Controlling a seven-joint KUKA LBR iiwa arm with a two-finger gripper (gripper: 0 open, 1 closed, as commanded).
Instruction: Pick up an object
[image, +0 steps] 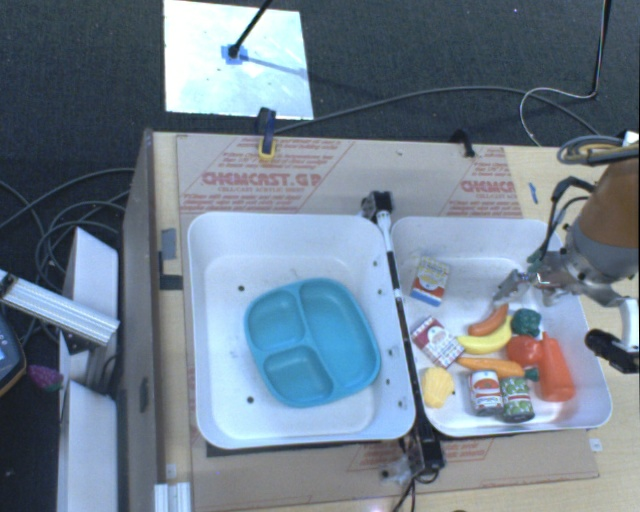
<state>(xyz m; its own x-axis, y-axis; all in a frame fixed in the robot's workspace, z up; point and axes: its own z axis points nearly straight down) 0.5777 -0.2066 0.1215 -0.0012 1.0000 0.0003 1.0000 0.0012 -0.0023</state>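
My gripper (516, 285) hangs over the right bin (470, 250), its fingers spread open with nothing between them. Just below it lie an orange sausage-shaped piece (488, 321), a banana (484, 342), a green broccoli (526, 322) and a red tomato (521, 349). A carrot (492, 366), an orange bottle (555, 373), two small cans (501, 393), a yellow corn piece (437, 386), a red-white carton (436, 341) and a small juice box (430, 280) also lie in this bin.
The left bin (230, 250) holds a blue divided plate (312, 340). The arm (610, 225) comes in from the right over the right bin's far corner. Cables run across the cardboard (340, 165) behind the bins.
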